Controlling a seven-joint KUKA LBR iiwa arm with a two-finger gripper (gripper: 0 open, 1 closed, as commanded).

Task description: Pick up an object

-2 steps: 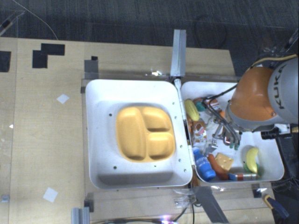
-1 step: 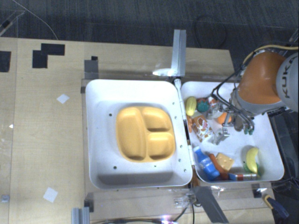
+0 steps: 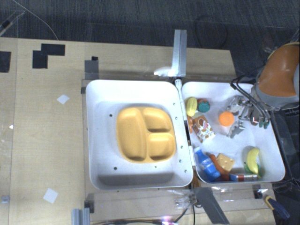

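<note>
- Hovering over the right bin (image 3: 276, 139), the gripper (image 3: 236, 120) straddles an orange ball (image 3: 226, 119) near the far edge, fingers spread, not clenched.
- Left bin (image 3: 96, 125) carries a yellow tray (image 3: 144, 134).

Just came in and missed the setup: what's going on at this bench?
A grey arm with an orange band reaches into the right white bin, its tool low beside a small orange ball. Nothing is visibly held. A yellow banana lies nearby. The left white bin holds a yellow divided tray.
</note>
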